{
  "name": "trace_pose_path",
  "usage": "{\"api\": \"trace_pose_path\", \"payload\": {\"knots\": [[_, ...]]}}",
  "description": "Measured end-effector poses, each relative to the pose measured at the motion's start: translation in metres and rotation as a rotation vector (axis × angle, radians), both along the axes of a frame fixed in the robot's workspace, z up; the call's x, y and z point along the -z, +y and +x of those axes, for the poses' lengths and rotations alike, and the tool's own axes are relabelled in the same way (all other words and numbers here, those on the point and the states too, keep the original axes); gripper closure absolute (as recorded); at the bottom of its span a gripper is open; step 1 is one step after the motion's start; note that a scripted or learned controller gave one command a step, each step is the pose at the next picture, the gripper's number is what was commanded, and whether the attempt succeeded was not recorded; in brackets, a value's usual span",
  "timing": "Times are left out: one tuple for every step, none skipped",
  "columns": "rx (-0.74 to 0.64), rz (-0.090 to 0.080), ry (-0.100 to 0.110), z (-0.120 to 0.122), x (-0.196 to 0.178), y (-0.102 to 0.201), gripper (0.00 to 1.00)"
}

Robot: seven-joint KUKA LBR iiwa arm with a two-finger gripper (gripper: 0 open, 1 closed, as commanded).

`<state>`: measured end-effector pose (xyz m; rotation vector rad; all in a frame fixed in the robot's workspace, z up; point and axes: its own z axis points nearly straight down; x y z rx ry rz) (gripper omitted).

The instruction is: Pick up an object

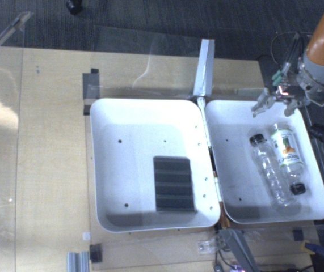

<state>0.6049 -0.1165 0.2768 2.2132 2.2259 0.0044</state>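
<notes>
Pincer (276, 106) spread above right bin (230, 152) — two clear bottles (278, 163), nothing held

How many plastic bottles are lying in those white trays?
2, both in the right bin. One clear bottle lies with its black cap toward the far side; the labelled bottle lies touching it on the arm's side, its cap toward the near edge. None seem hidden.

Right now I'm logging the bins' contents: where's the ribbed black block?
The ribbed black block lies in the left bin, toward its near right part, beside the divider.
</notes>
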Motion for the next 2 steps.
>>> {"api": "trace_pose_path", "payload": {"knots": [[-0.095,-0.001,0.001,-0.003,0.083,-0.036,0.0],[-0.313,0.0,-0.007,0.012,0.189,-0.056,0.0]]}}
